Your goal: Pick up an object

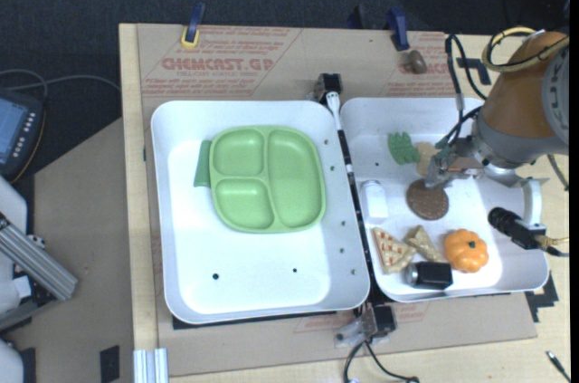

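My gripper (441,169) hangs over the middle of the right bin (507,282), just above the far edge of a brown round disc (427,201). Nothing shows between it and the disc. A green leafy toy (401,146) lies to its far left. A small white piece (373,198) rests near the bin's left wall. Along the front lie a pizza-like slice (390,248), a tan cracker wedge (422,240), an orange pumpkin (465,250) and a black block (431,274).
The left bin (181,263) holds a green divided plate (268,177) toward its far side. A raised divider (348,182) separates the two bins. The arm's orange band (520,96) stands above the right bin's far right corner.
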